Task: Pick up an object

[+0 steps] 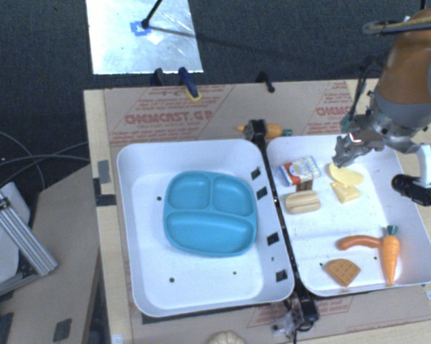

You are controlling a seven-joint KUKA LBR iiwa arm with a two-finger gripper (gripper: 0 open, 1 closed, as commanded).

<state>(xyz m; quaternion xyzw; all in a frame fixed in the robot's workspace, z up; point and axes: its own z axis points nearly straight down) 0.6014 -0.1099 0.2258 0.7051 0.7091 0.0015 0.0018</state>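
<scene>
6 toy foods lie in the right bin [423, 262], and the gripper [345, 152] hangs at its far edge over the pale cheese pieces [344, 182], seemingly lining up a pick, though whether its jaws are open I cannot tell.

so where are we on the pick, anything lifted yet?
Nothing looks lifted. The gripper sits low over the right bin, right at the yellow cheese pieces, so it looks like an approach. Whether it has hold of anything can't be told from here. The milk carton, bread roll, sausage, carrot and waffle all lie in the bin. The grasp and lift remain.
</scene>
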